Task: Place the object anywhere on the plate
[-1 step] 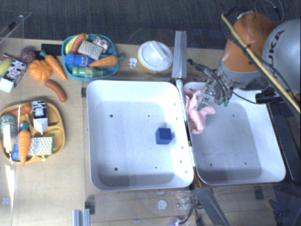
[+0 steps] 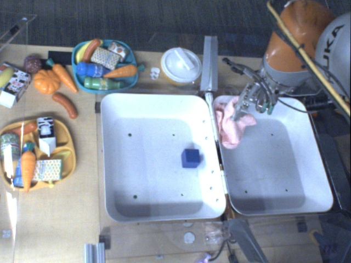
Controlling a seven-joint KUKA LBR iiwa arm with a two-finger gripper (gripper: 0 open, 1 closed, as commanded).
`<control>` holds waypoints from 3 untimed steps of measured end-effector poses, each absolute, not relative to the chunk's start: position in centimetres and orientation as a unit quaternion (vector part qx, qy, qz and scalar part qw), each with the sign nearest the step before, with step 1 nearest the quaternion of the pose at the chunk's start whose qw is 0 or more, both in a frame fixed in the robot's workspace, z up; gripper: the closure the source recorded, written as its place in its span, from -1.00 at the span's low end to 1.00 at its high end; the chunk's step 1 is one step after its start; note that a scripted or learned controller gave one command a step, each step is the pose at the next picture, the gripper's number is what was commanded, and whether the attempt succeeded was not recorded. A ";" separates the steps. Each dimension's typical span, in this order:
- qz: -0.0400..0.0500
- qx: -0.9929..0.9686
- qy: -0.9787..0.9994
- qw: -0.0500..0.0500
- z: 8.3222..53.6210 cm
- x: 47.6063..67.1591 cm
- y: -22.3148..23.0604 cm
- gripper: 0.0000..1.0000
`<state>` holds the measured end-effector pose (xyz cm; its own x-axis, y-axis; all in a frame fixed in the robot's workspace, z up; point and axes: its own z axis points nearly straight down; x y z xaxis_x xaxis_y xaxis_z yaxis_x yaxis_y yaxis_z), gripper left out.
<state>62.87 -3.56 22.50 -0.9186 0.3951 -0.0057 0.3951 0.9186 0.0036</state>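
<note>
Pink cloth (image 2: pixel 230 126) lies bunched in the right bin's (image 2: pixel 285 201) far-left corner, against the divider, its long axis running near to far. Directly over its far-right edge hangs the hand (image 2: pixel 253 102); whether it pinches fabric cannot be told. No plate is clearly identifiable; a white round dish (image 2: pixel 181 64) sits on the worktop (image 2: pixel 66 201) beyond the left bin (image 2: pixel 153 201).

Robot lab: wooden bench (image 2: pixel 82 201), two white bins (image 2: pixel 159 201), toy food bowls (image 2: pixel 104 64), loose cabling (image 2: pixel 307 100).
</note>
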 end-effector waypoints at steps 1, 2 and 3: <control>0.001 0.002 1.000 0.002 22.1 60.8 0.1 1.00; 0.001 -0.002 1.000 0.002 22.8 57.8 5.2 1.00; 0.001 -0.002 1.000 0.002 22.6 54.7 10.4 1.00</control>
